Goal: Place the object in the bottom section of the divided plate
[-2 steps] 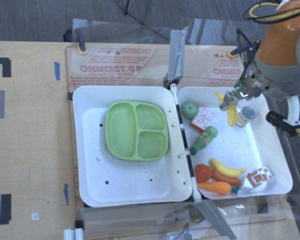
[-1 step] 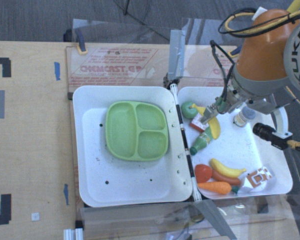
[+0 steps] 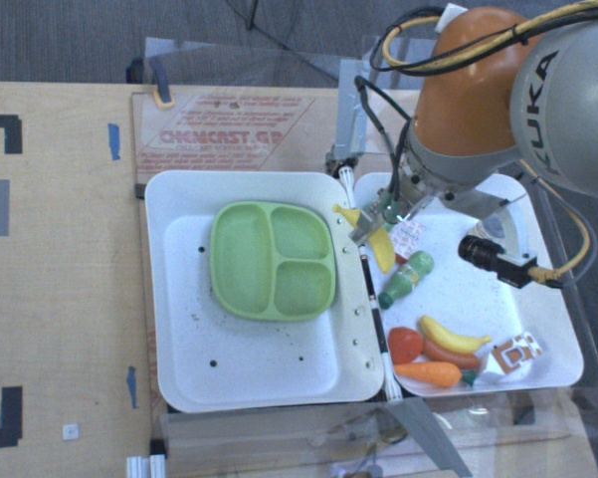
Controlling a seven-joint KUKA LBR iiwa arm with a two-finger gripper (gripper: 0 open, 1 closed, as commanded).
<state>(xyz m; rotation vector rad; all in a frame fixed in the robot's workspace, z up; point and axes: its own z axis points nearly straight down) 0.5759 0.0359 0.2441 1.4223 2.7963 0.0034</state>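
Observation:
The green divided plate [image 3: 245, 259] lies in the left white bin [image 3: 184, 352], with one large section on its left and two smaller ones on its right. None of its sections holds anything. My gripper [image 3: 371, 224] hangs low over the rim between the two bins, just right of the plate's upper right corner. A yellow object [image 3: 382, 251] lies directly under it, with one end poking out at the left towards the plate. The wrist covers the part where gripper and yellow object meet.
The right bin [image 3: 549, 319] holds a green bottle [image 3: 406, 277], a white and red packet [image 3: 409, 235], a banana [image 3: 454, 337], a tomato [image 3: 405, 344], a carrot [image 3: 429, 373], a sausage [image 3: 456, 356] and a small box [image 3: 518, 352]. A black cable plug [image 3: 488, 256] hangs over it.

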